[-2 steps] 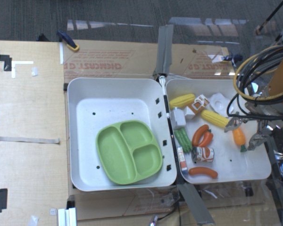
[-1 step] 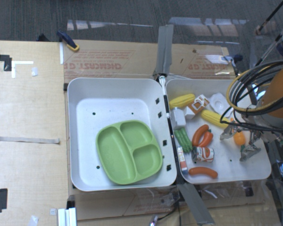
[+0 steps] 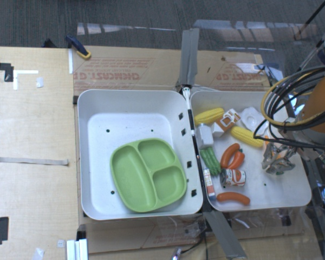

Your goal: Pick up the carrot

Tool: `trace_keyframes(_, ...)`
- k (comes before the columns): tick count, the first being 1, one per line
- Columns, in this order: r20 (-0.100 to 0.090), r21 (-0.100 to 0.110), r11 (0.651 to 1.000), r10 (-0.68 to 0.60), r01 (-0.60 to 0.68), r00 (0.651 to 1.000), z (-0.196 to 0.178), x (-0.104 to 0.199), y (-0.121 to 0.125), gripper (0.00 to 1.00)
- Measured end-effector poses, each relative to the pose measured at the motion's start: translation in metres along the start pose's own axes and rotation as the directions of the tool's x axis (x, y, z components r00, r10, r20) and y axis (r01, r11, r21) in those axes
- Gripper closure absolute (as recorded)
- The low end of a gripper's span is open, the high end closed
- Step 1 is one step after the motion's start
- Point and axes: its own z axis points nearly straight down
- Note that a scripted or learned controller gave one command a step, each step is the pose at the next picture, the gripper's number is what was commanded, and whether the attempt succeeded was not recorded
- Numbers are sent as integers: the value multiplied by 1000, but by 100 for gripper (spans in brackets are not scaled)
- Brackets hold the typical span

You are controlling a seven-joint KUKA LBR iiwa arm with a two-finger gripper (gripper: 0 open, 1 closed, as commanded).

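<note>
Carrot [image 3: 229, 155] lies in the right bin [image 3: 300, 191], near its middle, and you will find it to the left of the gripper [image 3: 275, 160], well apart from the jaws. Whether those jaws are apart or together you cannot tell, since cables and blur hide the tips. A small can [image 3: 233, 177] sits just below the carrot, a sausage [image 3: 233, 198] lower still, and two corn cobs [image 3: 208, 115] lie above. Further left of the jaws, the left bin [image 3: 95, 145] holds a green divided plate [image 3: 148, 174]
</note>
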Motion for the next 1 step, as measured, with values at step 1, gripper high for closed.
trace_keyframes(1, -4, -1, 967, 254, -254, 967, -45, 17, 8, 100)
